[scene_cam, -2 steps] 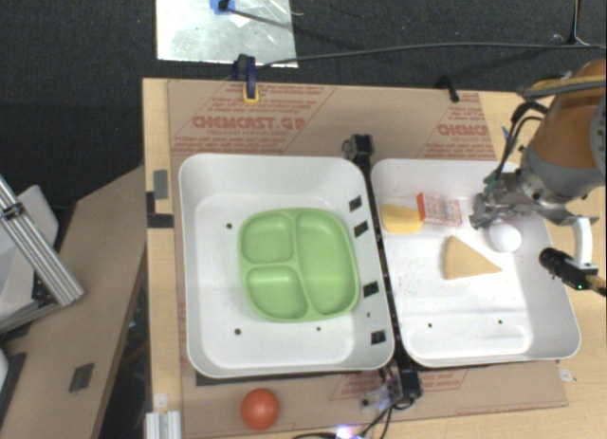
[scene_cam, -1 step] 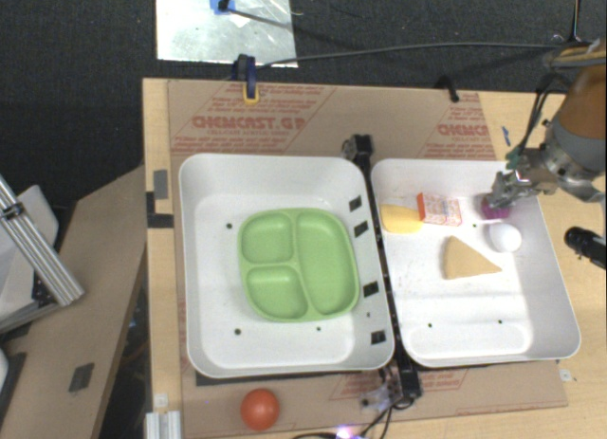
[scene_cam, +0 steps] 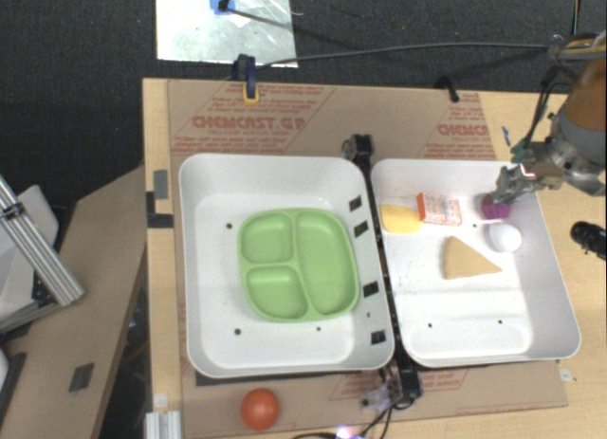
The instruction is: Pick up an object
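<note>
The right bin (scene_cam: 531, 333) holds a yellow piece (scene_cam: 401, 219), a red and white packet (scene_cam: 438, 209), a small purple object (scene_cam: 494, 207), a white ball (scene_cam: 505, 237) and a tan wedge (scene_cam: 467, 260). My gripper (scene_cam: 513, 181) hangs over the bin's far right corner, just above and slightly right of the purple object. Its tip partly hides the top of that object, and I cannot tell whether the two touch. The grey arm (scene_cam: 579, 138) comes in from the right.
The left bin (scene_cam: 204, 238) holds a green divided plate (scene_cam: 298, 264). An orange ball (scene_cam: 260, 409) lies on the bench in front of the bins. Black clips (scene_cam: 360, 148) join the two bins along the middle. A metal frame (scene_cam: 33, 247) stands at the left.
</note>
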Robot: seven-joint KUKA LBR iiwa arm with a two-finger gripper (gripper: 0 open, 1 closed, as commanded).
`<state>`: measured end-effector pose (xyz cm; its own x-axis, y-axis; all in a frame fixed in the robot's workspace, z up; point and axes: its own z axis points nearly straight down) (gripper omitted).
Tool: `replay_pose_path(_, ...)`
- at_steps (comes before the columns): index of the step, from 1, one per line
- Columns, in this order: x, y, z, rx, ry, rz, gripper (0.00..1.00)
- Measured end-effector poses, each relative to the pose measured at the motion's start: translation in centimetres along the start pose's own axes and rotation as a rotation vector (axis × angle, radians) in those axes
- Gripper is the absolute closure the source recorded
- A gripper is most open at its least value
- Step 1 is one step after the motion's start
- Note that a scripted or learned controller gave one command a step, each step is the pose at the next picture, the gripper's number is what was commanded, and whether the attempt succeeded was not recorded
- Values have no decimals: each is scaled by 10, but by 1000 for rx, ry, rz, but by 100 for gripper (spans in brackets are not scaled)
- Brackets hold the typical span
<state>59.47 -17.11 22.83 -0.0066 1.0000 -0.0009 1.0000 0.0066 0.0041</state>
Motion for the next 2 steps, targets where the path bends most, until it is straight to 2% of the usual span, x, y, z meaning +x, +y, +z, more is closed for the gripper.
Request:
replay_pose_path(1,47,0,-6,2,1,-1,100)
replay_pose_path(2,101,-9,6,4,2,-2,100)
